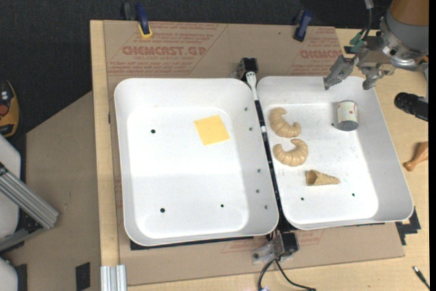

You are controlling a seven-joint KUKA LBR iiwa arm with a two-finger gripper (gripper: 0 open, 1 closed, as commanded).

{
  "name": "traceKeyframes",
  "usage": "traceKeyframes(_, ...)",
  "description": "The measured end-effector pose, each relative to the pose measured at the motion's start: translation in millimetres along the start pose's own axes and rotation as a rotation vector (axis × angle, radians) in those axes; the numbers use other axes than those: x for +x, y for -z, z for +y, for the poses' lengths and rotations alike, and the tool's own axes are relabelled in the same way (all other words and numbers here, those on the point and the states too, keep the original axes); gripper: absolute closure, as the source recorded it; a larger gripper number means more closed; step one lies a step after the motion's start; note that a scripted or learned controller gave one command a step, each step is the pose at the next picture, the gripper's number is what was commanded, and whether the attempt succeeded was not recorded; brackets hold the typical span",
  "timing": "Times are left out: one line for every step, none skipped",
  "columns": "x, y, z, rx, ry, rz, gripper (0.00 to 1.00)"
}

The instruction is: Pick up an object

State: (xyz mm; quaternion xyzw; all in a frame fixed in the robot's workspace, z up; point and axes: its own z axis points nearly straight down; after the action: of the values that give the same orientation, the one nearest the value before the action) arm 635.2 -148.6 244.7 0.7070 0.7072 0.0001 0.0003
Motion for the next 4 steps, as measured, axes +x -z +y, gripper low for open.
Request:
traceKeyframes(-74.1, -162.3, -25.1, 0.007, -0.005, 0.014, 0.0)
traceKeyframes(11.9, -96.4, 2.1, -0.009, 0.009, 0.002, 0.0)
traceKeyframes(44.4, -163.7, -73.4, 0.011, -0.001, 0.004, 0.0)
traceKeyframes(41.9, -149.5, -68.7, -0.002, -0.002, 0.0, 1.0)
